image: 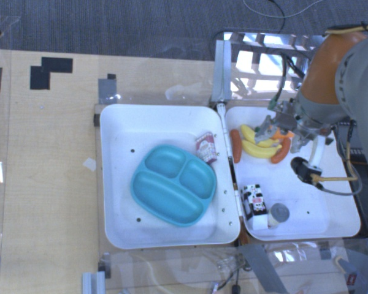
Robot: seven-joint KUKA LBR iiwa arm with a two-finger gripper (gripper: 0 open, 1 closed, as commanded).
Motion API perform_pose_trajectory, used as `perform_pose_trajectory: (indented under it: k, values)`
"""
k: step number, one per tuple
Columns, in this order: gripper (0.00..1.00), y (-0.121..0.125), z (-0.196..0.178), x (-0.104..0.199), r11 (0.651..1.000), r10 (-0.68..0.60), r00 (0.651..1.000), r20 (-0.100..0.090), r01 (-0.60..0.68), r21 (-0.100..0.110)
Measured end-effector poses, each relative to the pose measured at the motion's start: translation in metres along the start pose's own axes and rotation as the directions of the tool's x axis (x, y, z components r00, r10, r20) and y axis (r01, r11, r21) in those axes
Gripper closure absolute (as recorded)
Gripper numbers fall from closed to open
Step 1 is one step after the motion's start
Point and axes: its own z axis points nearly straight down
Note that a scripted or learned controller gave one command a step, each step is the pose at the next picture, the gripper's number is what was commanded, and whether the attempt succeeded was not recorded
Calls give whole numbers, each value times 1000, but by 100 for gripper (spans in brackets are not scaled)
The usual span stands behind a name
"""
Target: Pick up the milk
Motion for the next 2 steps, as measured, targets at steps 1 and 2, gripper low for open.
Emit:
perform_pose_trajectory:
  k: [1, 2]
  values:
    - [0, -72, 51, -49, 995, 100, 995, 1, -100, 4]
    - [0, -108, 1, -10, 999, 50, 999, 0, -50, 3]
